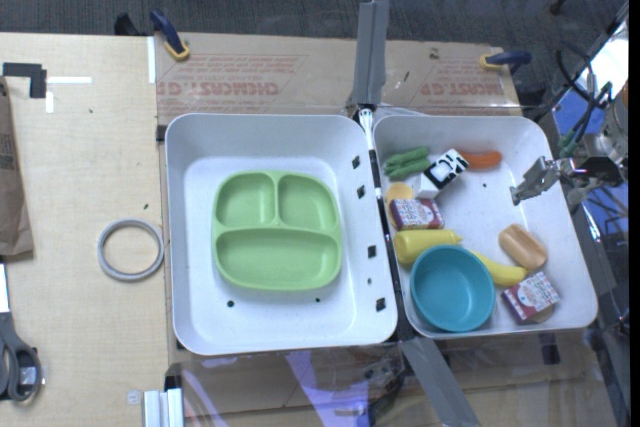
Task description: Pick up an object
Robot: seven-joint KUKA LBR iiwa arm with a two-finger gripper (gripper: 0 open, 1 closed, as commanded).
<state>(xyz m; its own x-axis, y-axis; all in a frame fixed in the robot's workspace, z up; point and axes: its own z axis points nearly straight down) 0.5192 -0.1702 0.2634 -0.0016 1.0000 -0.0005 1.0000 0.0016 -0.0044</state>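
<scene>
Nearest the camera, at the front edge of the right bin [470,127], stands a blue bowl [453,288], upright and touching the front wall. Just right of it lies a small red-and-white packet [533,296] in the front right corner. A yellow banana [500,269] curves between bowl and packet, partly covered by the bowl rim. A tan bread roll [523,246] lies just behind the banana.

The gripper [527,183] hangs over the right side of this bin, near the right wall, its metal fingers [540,171] pointing left. Whether they are apart or together cannot be told at this resolution; nothing is visible between them. The bread roll is the closest item, lying just in front of the gripper and apart from it.

Along the bin's left side: a yellow corn-like piece [425,242], a red-and-white carton [415,213], a green bean pod [405,161], a black-and-white item [445,168] of unclear identity, and an orange carrot [483,159] near the rear wall. Bare floor shows in the bin's centre, between the gripper and these items.

The left bin [190,245] holds a green divided plate [278,231], centred, with open margin all round.

On the bench [80,165] left of the bins lies a grey ring [130,248]. Scissors [18,367] are cut off at the lower left edge. The arm itself is largely cut off at the right.
</scene>
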